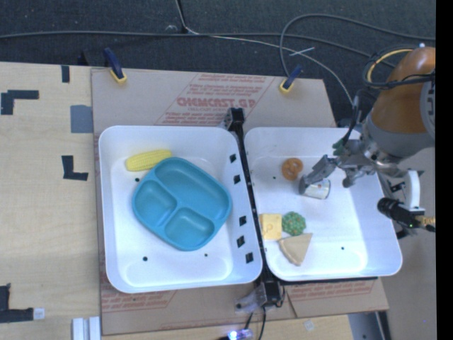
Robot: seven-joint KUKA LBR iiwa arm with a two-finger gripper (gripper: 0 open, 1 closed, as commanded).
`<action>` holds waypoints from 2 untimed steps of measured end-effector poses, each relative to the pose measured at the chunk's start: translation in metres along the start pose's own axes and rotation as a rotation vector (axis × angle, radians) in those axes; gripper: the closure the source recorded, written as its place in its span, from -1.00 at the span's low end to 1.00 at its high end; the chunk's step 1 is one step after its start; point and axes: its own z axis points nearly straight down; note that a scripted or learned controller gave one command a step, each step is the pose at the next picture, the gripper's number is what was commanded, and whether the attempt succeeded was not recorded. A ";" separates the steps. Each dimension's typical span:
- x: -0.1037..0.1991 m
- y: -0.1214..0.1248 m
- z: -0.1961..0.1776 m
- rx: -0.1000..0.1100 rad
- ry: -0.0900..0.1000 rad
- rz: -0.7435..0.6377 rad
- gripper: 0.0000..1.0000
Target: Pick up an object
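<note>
My gripper [327,181] hangs low over the right bin [354,257], in its upper middle, with the two fingers spread open. A small whitish object [319,190] lies on the bin floor right under the left finger [313,176]; nothing shows clamped between the fingers. A brown-orange round piece [292,167] sits just left of the gripper. Nearer the front of that bin lie a yellow square [270,226], a green broccoli-like piece [294,223] and a tan wedge [296,248].
The left bin [117,261] holds a blue divided plate [182,202] and a yellow corn cob [148,160] at its upper left. A black divider [243,183] runs between the bins. Cables loop behind the arm at top right.
</note>
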 end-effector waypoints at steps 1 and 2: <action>0.000 0.003 -0.007 -0.013 -0.002 -0.004 -1.00; 0.000 0.002 0.057 -0.007 -0.002 -0.003 -1.00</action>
